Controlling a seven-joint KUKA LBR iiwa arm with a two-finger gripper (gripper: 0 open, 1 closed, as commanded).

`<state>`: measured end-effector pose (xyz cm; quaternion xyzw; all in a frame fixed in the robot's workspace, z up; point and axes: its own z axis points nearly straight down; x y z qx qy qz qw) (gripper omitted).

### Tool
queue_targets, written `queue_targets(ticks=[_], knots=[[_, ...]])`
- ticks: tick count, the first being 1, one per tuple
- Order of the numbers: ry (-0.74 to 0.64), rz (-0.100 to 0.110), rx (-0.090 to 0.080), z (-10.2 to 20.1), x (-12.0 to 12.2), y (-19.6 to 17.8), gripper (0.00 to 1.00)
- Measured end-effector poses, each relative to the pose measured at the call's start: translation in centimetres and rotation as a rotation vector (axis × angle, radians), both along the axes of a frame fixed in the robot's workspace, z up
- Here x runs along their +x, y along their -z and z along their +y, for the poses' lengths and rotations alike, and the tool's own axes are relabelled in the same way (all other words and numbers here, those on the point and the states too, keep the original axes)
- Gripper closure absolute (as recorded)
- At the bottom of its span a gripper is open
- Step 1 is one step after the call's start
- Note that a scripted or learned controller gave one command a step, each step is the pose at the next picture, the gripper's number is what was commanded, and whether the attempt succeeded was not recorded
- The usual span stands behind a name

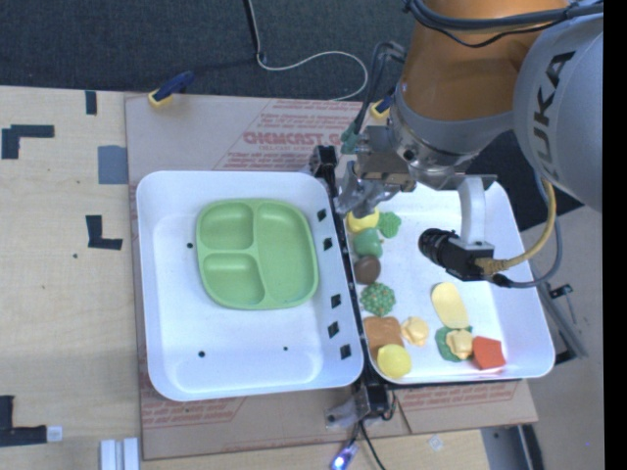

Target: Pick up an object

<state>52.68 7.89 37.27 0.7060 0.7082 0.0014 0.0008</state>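
- Using the green three-compartment plastic plate [258, 254] in the left white bin [162, 292] as my landmark, going near to far.
- Closest to the camera, right of the plate and over the divider, in the right white bin [524, 292]: a round yellow toy fruit [394, 361] like a lemon, an orange-brown block [382, 332], and a red-orange cube [488, 352] sitting farther right in the front corner next to a green-and-yellow lumpy piece [454, 343].
- A bit farther back, just right of the plate: a bumpy green broccoli-looking toy [377, 299], a small dark brown ball [367, 269], and a pale yellow oval piece [450, 304] farther right.
- Past those, by the plate's far right corner: a yellow-and-green toy [365, 222] tucked right under the gripper [361, 202].
- The gripper hangs low over that piece; honestly can't tell how its tip is set from this angle, and nothing shows it has anything.
- My guess on handling: it's all light hollow plastic play food, stiff and a bit slick, so the round ones could squirt out of a pinch. I'd grab across the narrow middle, and the blocky ones look easiest.
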Motion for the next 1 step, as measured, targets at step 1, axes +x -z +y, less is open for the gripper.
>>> queue_targets(ticks=[1], knots=[[0.008,0.021,-0.004,-3.5,-4.76,12.64,1.0]])
